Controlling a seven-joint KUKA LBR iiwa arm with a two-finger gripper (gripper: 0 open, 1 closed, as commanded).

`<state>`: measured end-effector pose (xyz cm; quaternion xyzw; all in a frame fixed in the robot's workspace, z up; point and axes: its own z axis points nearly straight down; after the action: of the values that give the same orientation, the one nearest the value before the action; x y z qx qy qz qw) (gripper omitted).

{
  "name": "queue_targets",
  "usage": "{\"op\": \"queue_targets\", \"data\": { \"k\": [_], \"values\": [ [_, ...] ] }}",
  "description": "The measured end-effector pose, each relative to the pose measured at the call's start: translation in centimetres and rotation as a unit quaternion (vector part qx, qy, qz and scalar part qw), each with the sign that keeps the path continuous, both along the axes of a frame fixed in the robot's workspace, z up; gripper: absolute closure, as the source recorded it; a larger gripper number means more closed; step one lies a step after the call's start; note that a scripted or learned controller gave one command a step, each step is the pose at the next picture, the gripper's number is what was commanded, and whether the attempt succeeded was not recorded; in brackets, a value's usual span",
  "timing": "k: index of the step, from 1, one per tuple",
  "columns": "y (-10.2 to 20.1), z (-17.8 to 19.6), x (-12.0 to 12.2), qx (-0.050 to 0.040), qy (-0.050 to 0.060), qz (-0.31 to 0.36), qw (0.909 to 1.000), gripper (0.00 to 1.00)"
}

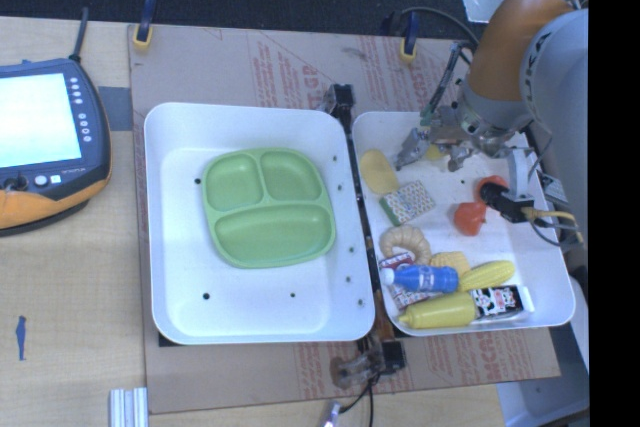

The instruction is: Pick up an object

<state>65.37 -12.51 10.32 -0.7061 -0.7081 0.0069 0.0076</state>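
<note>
My gripper hangs over the back part of the right bin, its fingers spread open with nothing gripped between them. Just left of it lies a pale yellow lump. In front of it sits a green-and-white checkered packet. A red round piece lies to the front right of the gripper. Nearer the front edge are a ring-shaped pastry, a blue bottle, a corn cob, a yellow oblong fruit and a black-and-white box.
The left bin holds a green divided plate. A teach pendant with a screen lies on the bench at far left. The bins meet along a central rim. The arm's orange band rises at the upper right.
</note>
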Motion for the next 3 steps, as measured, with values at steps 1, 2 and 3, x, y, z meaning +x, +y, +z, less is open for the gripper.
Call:
{"op": "queue_targets", "data": {
  "k": [1, 2, 3],
  "values": [
    [-1.8, 7.7, -4.8, -0.0003, -0.009, 0.000, 1.0000, 0.00],
    [-2.9, -0.7, -6.8, -0.0010, -0.012, 0.000, 0.9999, 0.00],
    [-5.3, -0.7, -0.8, -0.0007, -0.013, 0.001, 0.9999, 0.00]
  ]
}}
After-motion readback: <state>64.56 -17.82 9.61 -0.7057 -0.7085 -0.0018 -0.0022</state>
